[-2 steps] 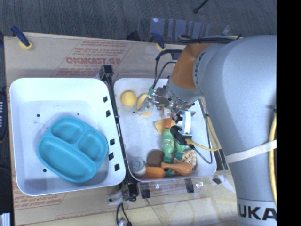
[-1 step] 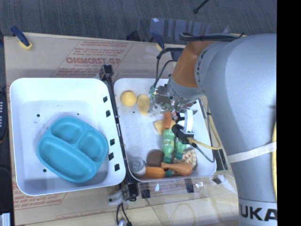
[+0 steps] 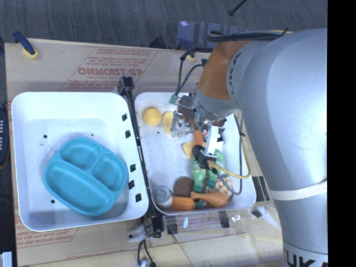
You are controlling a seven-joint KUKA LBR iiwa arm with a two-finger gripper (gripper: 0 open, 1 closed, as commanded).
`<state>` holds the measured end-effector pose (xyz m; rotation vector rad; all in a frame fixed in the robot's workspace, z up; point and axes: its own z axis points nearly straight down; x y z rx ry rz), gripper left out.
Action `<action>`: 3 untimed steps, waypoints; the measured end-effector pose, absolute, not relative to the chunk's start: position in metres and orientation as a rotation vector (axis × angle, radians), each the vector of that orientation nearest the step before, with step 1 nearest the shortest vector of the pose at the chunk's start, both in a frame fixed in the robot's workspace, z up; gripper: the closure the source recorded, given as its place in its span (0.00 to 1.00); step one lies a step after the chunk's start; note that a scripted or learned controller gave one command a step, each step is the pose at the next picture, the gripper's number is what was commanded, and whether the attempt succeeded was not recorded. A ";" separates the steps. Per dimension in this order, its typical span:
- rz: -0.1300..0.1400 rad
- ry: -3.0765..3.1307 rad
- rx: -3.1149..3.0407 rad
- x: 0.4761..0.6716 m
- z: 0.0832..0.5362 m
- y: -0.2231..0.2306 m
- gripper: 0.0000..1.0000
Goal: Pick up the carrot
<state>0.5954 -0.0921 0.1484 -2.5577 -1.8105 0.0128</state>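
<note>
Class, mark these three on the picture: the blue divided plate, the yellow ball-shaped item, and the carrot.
blue divided plate [image 3: 83, 174], camera view, on the ridge between its compartments.
yellow ball-shaped item [image 3: 152, 115], camera view, on its rounded top.
carrot [image 3: 183, 203], camera view, on the middle of its orange body.

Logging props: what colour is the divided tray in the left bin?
Light blue tray; camera view.
</note>
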 end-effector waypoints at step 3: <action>0.010 -1.972 -2.435 0.533 0.268 -0.132 1.00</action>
